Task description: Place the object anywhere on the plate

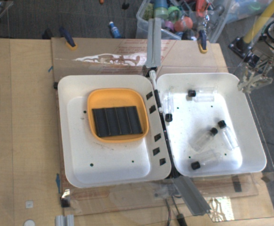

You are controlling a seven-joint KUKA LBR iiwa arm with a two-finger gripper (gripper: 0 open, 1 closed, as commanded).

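Observation:
An orange plate [118, 98] rests in the left white bin [75, 164]. A black ribbed rectangular object [117, 121] lies flat on the plate, covering most of its bottom. My gripper [250, 79] appears as a pale metal frame at the far right corner of the right bin [249, 159], just outside its rim and well away from the plate. It is too small and cluttered to read its state.
Several clear bottles with black caps [207, 136] lie scattered in the right bin. A row of black clips [156, 136] lines the divider between the bins. A tote of colourful toys [188, 8] stands behind the bench.

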